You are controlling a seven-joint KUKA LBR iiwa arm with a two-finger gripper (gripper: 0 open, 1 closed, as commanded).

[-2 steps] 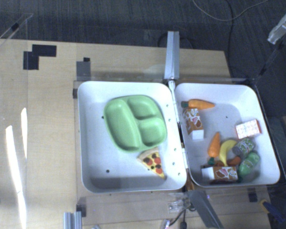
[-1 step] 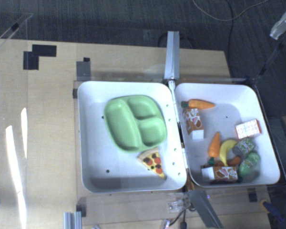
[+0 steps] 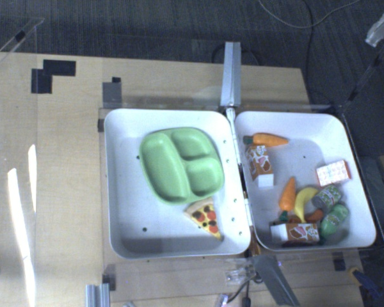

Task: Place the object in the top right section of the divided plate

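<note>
Divided plate: the green divided plate (image 3: 181, 164) lies in the left bin (image 3: 125, 190), toward that bin's upper middle, turned slightly so its long axis runs from about 11 o'clock to 5 o'clock.
Target section: the plate's small top right section (image 3: 192, 143) sits at roughly 1 o'clock from the plate's centre, with a second small section just below it and the long section along the left side; all three look bare.
Likely object: the task names no particular thing; the nearest candidate is the pizza slice (image 3: 205, 217), lying flat on the left bin's floor just beside the plate's lower rim.
Key relation: from the pizza slice the target section lies at about 12 o'clock, across the lower small section; the slice's long axis runs from about 10 o'clock to 4 o'clock, its point toward 4.
Other candidates: the right bin (image 3: 307, 130) holds a carrot (image 3: 269, 140), a small carton (image 3: 259, 162), a banana (image 3: 303, 203) and more toy food crowded at its lower right.
Jaws: cannot tell their state.
Stage, as a judgement: nothing rests on the plate yet, so the pick is not yet done.
Risk: the slice is thin and flat, so a grasp may slip off it.
</note>
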